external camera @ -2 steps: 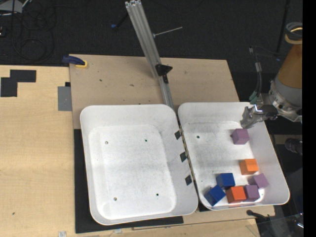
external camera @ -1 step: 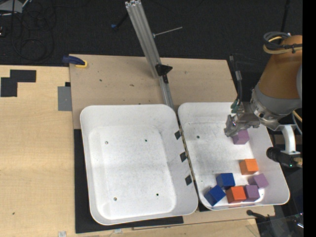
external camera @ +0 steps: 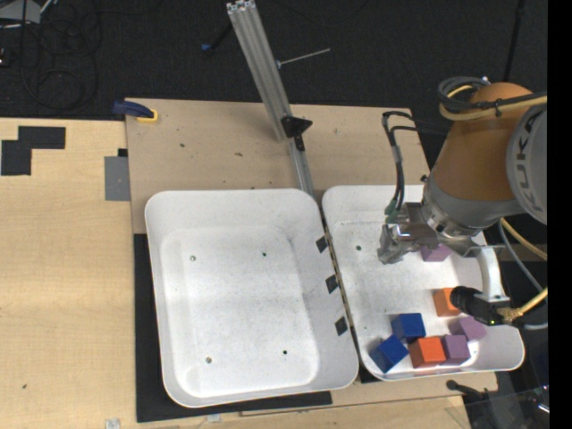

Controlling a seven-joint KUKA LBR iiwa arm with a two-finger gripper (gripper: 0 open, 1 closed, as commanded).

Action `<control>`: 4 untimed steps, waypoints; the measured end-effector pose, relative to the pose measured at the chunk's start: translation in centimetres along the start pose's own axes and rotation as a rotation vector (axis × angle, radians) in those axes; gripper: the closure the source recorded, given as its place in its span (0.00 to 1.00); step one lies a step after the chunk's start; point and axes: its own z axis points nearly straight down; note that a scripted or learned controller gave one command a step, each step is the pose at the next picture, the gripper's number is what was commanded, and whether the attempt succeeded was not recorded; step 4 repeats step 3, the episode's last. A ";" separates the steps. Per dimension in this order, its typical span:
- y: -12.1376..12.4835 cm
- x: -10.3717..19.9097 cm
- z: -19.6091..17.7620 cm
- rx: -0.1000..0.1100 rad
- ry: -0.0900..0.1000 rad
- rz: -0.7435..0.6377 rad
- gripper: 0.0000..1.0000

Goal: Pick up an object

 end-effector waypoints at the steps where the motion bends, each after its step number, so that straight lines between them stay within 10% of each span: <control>1: -1.3 4.4 0.8 0.000 -0.001 0.000 1.00; 3: -4.2 14.3 0.5 0.000 -0.001 -0.001 1.00; 4: -4.2 14.3 0.5 0.000 -0.001 -0.001 1.00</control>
